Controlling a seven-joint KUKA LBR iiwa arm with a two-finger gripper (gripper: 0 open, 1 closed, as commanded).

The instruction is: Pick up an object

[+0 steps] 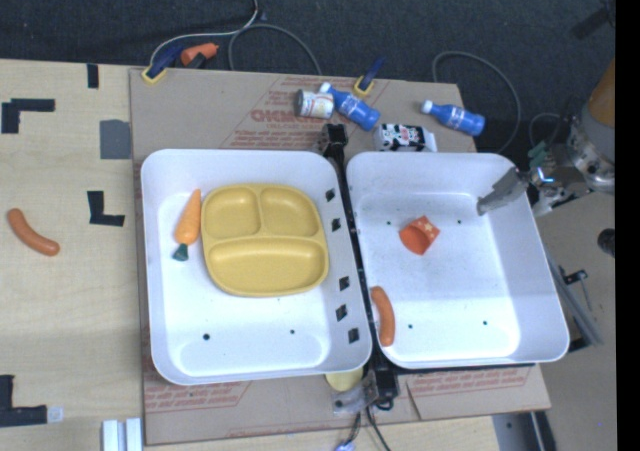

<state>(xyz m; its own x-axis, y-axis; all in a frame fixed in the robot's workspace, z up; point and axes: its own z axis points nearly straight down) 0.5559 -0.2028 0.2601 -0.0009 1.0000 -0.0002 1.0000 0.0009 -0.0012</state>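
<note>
In the right bin [520,279] a small red-orange chunk [420,235] lies near the middle of the back half. An orange-brown sausage [383,314] rests by that bin's left wall. The left bin [240,339] holds a yellow divided plate [265,239], and a carrot [188,219] lies just left of it. My gripper [492,201] hangs over the right bin's back right corner, to the right of the red chunk and apart from it. Nothing shows in its grasp.
Behind the bins lie two blue bottles [355,109] [455,119], a small white can [315,101] and a black-and-white packet [405,137]. A second sausage [32,232] lies on the bench far left. Cables and an orange clamp [200,52] sit at the back.
</note>
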